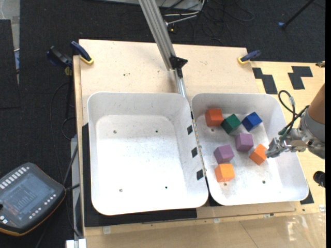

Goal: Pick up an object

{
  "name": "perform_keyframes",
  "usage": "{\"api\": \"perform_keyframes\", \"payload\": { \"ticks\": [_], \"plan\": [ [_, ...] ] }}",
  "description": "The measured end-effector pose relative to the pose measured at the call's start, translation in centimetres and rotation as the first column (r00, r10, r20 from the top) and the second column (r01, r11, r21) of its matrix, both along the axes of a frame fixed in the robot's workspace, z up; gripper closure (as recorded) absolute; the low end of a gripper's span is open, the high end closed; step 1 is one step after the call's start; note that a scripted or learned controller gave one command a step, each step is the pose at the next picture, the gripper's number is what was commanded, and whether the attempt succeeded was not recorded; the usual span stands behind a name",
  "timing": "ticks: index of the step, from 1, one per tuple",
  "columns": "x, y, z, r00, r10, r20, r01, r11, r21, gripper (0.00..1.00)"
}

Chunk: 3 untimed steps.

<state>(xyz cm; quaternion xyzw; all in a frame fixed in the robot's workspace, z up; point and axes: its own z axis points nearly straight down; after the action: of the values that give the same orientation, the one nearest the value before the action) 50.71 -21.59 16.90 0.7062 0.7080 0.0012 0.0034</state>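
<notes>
Several small cubes lie in the right bin. An orange cube, a green cube and a blue cube sit in a row at the back. Two purple cubes lie in the middle, with another orange cube in front of them. A third orange cube sits tilted on a corner at the right. My gripper reaches in from the right and its tip is right against this tilted cube. I cannot tell whether it has hold of the cube.
The left bin stands beside the right one, and their rims meet at the middle. A slanted metal pole comes down to the back of the bins. A teach pendant lies at the lower left. Clamps sit on the bench's back corners.
</notes>
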Motion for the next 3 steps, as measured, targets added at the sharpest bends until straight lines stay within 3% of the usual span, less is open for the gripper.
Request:
{"api": "perform_keyframes", "payload": {
  "ticks": [2, 3],
  "plan": [
    [0.3, -0.1, 7.8, 1.000, 0.001, 0.000, -0.001, 1.000, 0.000, 1.00],
    [2.3, 4.8, 8.7, 1.000, 0.005, -0.003, -0.005, 1.000, 0.004, 1.00]
  ]
}}
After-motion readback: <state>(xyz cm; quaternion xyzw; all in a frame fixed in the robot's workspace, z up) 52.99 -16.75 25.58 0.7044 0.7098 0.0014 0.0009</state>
